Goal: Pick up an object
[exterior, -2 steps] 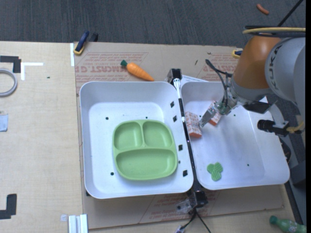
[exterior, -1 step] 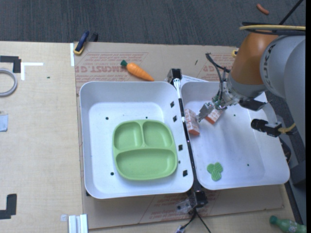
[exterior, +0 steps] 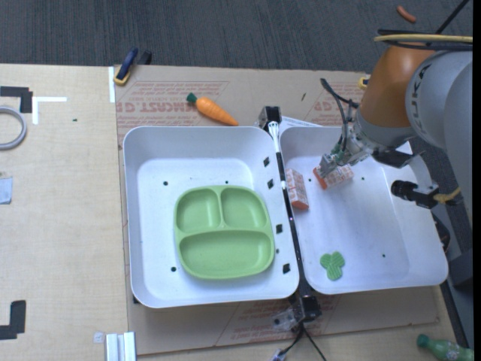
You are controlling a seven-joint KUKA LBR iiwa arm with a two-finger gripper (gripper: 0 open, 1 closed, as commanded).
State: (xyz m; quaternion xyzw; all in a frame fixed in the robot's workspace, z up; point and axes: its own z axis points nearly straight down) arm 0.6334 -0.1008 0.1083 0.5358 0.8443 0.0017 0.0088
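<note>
Two white bins sit on cardboard. At twelve o'clock in the right bin [exterior: 391, 265], the gripper [exterior: 331, 167] pinches a small red-and-white block [exterior: 336, 175]. It looks light and stiff; its flat sides suit the grip.

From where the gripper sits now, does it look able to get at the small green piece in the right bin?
Probably yes. The green piece lies alone on the right bin floor, nothing over it, and the gripper is above that same bin.
</note>
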